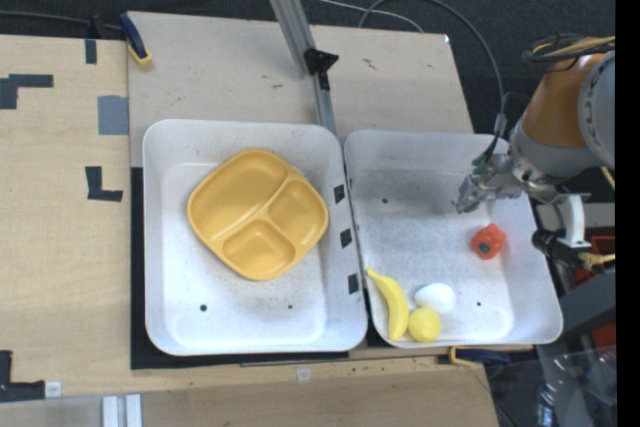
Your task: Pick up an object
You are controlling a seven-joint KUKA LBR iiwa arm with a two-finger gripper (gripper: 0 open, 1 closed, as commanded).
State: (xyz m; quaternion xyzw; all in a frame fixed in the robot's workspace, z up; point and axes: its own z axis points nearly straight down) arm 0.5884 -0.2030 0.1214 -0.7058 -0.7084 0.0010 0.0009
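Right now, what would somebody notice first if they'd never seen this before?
Probably the big yellow tray with three sections, sitting alone in the left bin. Next, the bright things in the right bin: a red-orange toy near the right side, and a banana, a white egg and a lemon bunched at the front. The gripper hangs over that bin.

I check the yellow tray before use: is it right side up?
Right side up: the yellow three-compartment plastic tray shows its hollow sections and dividers facing upward.
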